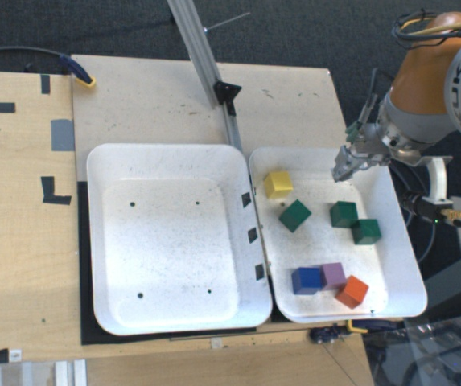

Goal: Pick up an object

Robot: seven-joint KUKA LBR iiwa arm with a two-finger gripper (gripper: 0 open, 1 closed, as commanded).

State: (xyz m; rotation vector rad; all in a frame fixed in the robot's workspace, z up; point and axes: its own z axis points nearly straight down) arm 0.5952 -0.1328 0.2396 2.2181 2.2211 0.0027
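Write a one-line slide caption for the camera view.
Pincer over the right bin's far edge; yellow, green, blue, purple and orange blocks lie inside.

I work in a robotics lab. My grey and orange arm [427, 87] reaches over a plywood bench [158, 111] marked with tape patches, where two white bins [101, 175] sit side by side on a black mat. An aluminium camera pole [194, 34] rises from the bench's far edge, and dark carpet lies beyond.
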